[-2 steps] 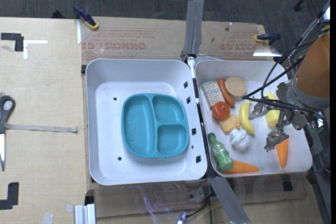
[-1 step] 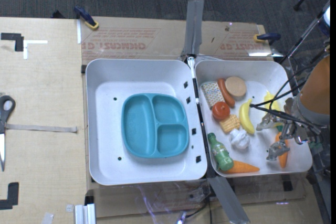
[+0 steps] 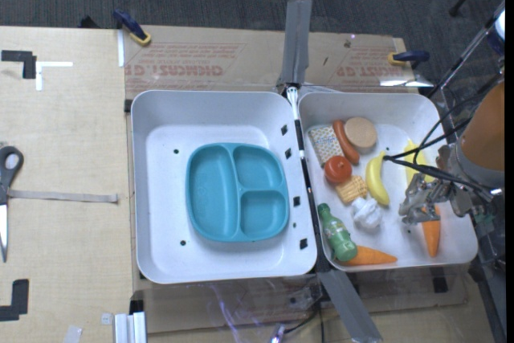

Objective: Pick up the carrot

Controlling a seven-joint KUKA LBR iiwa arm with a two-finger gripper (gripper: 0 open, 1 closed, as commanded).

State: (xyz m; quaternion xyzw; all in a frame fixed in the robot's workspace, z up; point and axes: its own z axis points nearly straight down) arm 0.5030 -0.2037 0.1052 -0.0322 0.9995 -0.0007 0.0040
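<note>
An orange carrot (image 3: 431,237) lies near the front right corner of the right bin (image 3: 401,100), thick end up and tip pointing to the bin's front wall. My gripper (image 3: 419,209) is directly over its thick end, touching or nearly touching it. Metal parts and cables hide how it meets the carrot. A second orange carrot (image 3: 374,256) lies along the front wall, just right of the green bottle (image 3: 336,234).
The right bin also holds a banana (image 3: 377,179), a tomato (image 3: 338,169), a sausage (image 3: 347,140), a bun (image 3: 361,132), crackers (image 3: 351,189), a patterned piece (image 3: 324,142) and a white lump (image 3: 366,212). A teal divided plate (image 3: 238,191) sits in the left bin (image 3: 152,173). Scissors (image 3: 6,173) lie far left.
</note>
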